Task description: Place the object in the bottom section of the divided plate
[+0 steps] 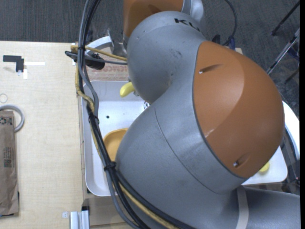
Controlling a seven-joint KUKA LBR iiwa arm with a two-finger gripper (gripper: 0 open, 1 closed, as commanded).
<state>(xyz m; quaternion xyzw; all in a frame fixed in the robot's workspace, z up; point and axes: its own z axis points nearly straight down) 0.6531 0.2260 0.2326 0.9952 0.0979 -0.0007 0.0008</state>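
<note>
The grey and orange arm (200, 113) covers most of the camera view and hides most of the white bin (95, 175) beneath it. A small yellow object (126, 89) lies in the bin near its far wall, just left of the arm. Part of an orange-yellow plate (113, 142) peeks out from under the arm at the bin's left side. Another bit of yellow (263, 166) shows at the arm's right edge.
Black and tan cables (90, 104) run down along the bin's left wall. On the wooden bench left of the bin lie a brown paper bag (8, 161) and a small black part (13, 59).
</note>
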